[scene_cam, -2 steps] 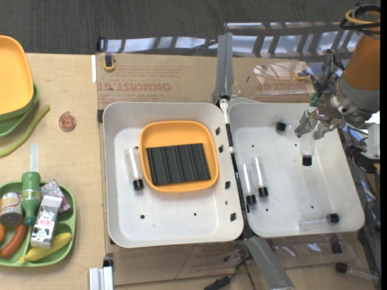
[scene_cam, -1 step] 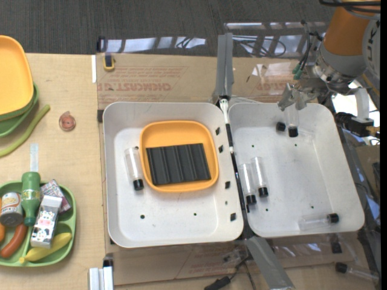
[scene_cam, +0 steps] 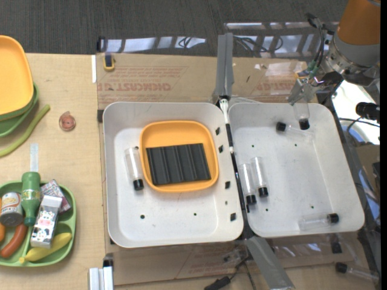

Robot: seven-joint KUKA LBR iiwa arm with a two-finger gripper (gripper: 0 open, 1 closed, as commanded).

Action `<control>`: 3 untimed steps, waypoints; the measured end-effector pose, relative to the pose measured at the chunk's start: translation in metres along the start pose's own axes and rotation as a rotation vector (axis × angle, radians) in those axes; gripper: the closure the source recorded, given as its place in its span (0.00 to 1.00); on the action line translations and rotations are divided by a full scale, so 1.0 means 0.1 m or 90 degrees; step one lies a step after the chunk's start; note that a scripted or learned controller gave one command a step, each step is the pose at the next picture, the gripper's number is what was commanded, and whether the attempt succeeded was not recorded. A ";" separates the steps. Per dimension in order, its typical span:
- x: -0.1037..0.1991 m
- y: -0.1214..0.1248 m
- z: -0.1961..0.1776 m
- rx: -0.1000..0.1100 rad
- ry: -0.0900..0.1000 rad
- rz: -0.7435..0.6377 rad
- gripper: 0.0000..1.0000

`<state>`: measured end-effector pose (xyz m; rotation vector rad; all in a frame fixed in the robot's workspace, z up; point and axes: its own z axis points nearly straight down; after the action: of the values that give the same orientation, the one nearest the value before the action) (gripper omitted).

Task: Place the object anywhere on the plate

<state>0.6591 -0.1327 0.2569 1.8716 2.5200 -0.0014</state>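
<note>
Clear plastic, black-capped: one vial (scene_cam: 132, 167) lying in the left bin (scene_cam: 175, 231), just beside the left rim of the orange plate (scene_cam: 179, 129), not on it. On the plate, a black ridged block (scene_cam: 178, 164) covering most of the middle. In the right bin (scene_cam: 290, 162), a pair of vials (scene_cam: 254, 180) side by side against the left wall, caps toward the near edge; another vial (scene_cam: 315, 221) lying near the front right corner; one more vial (scene_cam: 303, 119) and a loose black cap (scene_cam: 280, 126) close to the far wall. Above that far right corner, the gripper (scene_cam: 300, 94), raised clear of the bin, holding nothing visible; open or closed, impossible to tell. Off to the left, a green tray (scene_cam: 68, 240) of toy food.
</note>
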 end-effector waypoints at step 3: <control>-0.81 -0.26 -0.01 -0.002 -0.001 -0.359 1.00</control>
<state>0.6574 -0.2174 0.2577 1.0954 2.9393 0.0002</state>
